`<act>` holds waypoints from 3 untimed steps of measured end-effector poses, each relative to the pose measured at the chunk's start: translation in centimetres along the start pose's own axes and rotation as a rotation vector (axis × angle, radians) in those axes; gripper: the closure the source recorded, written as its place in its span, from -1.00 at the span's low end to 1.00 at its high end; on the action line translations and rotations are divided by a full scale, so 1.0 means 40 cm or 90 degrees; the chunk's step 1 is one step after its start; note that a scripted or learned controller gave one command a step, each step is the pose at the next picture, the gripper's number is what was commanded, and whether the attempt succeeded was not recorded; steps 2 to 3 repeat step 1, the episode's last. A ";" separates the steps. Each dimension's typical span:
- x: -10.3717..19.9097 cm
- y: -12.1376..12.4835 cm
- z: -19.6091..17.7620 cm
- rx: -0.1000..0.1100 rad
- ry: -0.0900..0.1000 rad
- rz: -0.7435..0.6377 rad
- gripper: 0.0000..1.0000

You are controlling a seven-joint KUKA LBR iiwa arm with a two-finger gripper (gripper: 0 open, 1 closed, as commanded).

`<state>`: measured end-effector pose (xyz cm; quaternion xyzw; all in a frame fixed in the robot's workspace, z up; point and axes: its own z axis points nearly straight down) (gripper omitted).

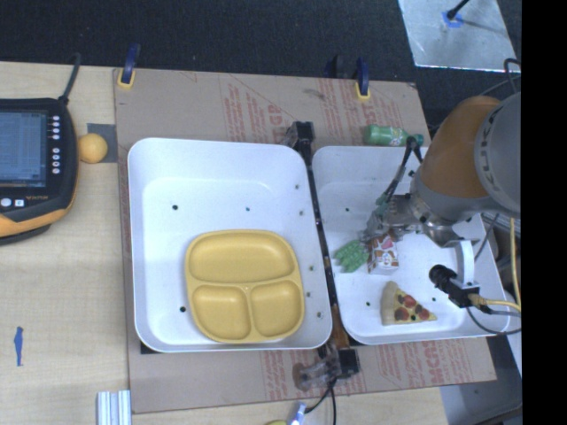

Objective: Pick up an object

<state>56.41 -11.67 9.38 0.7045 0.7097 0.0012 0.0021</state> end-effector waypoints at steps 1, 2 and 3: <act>0.145 -0.075 -0.247 0.004 0.002 0.002 1.00; 0.145 -0.075 -0.247 0.004 0.002 0.002 1.00; 0.145 -0.075 -0.247 0.004 0.002 0.002 1.00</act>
